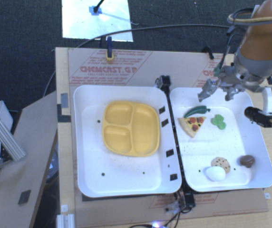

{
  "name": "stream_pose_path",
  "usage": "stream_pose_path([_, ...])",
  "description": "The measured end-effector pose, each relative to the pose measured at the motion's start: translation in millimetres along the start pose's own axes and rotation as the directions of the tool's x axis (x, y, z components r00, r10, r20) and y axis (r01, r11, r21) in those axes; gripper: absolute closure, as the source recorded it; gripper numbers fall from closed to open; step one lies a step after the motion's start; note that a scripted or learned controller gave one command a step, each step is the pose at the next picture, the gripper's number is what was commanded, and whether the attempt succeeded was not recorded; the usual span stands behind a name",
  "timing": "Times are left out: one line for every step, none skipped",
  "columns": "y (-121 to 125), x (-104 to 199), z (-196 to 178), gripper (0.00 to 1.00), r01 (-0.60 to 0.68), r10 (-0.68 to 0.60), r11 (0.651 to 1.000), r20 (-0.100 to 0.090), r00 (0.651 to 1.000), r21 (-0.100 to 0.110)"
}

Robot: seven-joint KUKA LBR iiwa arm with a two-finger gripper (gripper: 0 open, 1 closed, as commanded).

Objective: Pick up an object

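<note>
My gripper [218, 92] hangs over the far edge of the right bin [257, 151], fingers spread open and nothing between them. Just below it in the bin lie a dark green pepper [196, 111], a pizza slice [192, 125] and a green leafy piece [218, 122]. Nearer the front of the same bin sit a cookie [220, 163], a white egg [216, 174] and a small brown piece [247, 161]. The pepper is the closest item to the fingertips, a short way to the front left of them.
The left bin [86, 165] holds a yellow divided plate [130, 128]. A black clip strip [171, 141] runs between the bins. A black fitting [258, 116] juts over the right bin's right side. Cables cross the back of the bench.
</note>
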State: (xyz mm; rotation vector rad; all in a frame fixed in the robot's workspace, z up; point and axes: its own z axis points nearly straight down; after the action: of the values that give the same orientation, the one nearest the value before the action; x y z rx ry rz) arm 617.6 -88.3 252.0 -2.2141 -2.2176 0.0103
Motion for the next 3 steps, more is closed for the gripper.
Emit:
stream_pose_path([2, 0, -7, 0.00, 0.002, -0.002, 1.000, 0.001, 1.000, -0.012])
stream_pose_path([12, 3, 49, 0.00, 0.002, -0.002, 1.000, 0.001, 1.000, -0.010])
stream_pose_path([14, 4, 90, 0.00, 0.000, 0.000, 1.000, 0.001, 1.000, -0.010])
